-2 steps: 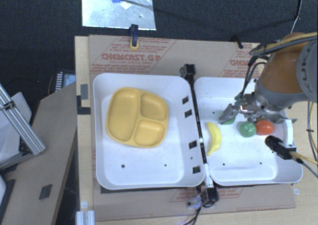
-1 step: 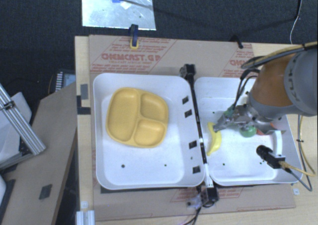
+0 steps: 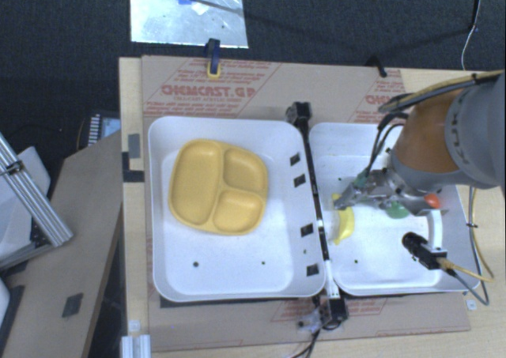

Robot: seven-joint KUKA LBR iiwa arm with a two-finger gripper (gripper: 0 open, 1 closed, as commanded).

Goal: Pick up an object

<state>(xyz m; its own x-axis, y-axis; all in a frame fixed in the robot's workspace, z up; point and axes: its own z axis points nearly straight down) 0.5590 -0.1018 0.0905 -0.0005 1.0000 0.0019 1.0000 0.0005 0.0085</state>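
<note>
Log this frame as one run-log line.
phase: reach | gripper: low in right white bin, above yellow banana-shaped toy | grasp: none seen | left white bin: yellow three-compartment plastic plate

Two white bins [image 3: 229, 285], one yellow divided plate [image 3: 217, 186], one banana [image 3: 345, 226], one green object [image 3: 395, 209].

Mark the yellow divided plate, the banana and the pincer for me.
yellow divided plate [image 3: 217, 186]: camera view, on the central ridge between compartments.
banana [image 3: 345, 224]: camera view, middle of its body.
pincer [image 3: 345, 199]: camera view, midway between fingertips.
</note>
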